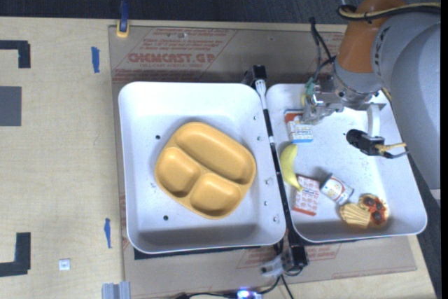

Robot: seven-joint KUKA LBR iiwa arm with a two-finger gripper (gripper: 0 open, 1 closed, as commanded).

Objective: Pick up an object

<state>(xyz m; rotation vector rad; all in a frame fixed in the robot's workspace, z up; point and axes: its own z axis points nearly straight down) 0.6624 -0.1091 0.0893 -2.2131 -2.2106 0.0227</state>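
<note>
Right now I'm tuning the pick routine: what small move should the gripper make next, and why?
Probably lower straight down: the gripper hangs above the small white carton at the right bin's back-left, with nothing visibly held.

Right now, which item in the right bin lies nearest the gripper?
The small white-and-red carton, just under the gripper; the banana and others lie lower.

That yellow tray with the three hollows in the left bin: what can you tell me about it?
The yellow tray is a rounded, smooth dish, plastic by the look of it, moulded into three hollows: one long one at the far side and two smaller ones nearer the camera. It lies flat and turned at a slant on the floor of the left bin, roughly in the middle, alone there.
</note>
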